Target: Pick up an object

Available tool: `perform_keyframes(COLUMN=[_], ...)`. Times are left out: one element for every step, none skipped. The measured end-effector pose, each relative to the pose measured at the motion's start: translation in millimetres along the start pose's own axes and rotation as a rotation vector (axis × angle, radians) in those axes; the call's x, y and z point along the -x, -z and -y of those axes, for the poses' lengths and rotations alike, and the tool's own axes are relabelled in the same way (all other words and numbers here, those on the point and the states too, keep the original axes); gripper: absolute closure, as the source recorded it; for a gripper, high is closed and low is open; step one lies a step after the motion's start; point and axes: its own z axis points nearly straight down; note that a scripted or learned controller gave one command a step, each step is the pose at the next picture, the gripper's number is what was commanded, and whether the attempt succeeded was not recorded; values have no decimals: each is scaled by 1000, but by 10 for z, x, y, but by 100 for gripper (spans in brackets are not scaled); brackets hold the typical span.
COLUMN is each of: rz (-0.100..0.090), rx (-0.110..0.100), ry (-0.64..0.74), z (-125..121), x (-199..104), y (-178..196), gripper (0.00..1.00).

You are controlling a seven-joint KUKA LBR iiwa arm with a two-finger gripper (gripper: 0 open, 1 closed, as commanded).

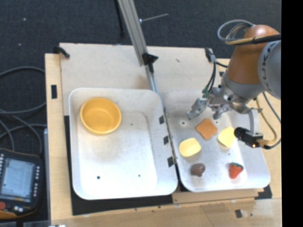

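Nearest the camera, a brown lump (198, 169) and a strawberry (236, 170) sit in the right bin (258, 174), behind them two yellow pieces (190, 147) (226, 137) and an orange slab (207, 128). Just above the slab, the claw (208, 109) hangs spread open (holding nothing). Over in the left bin (118, 183) rests a yellow bowl (100, 115).

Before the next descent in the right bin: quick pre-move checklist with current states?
1. Hand is over the right bin, above its far end: ok.
2. Nothing caught in the hand: ok, its fingers are spread with bare bin floor between them.
3. Nearest target: orange-brown piece lies just in front of the hand, apart from its neighbours: ok.
4. Other candidates present: two yellow pieces, a brown piece and a red strawberry: ok.
5. Hand's height above the bin floor: cannot tell.
6. Yellow bowl sits in the left bin, out of the path: ok.
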Motion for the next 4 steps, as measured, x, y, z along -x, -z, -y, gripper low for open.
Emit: perform_keyframes(rz=[0,1,2,1], rx=[1,-6,-3,4], ry=[-1,-1,-3,-8], z=[0,-56,-53,-68], x=[1,-61,-48,-39], y=[0,-548,-1064,-932], gripper=[0,0,0,100])
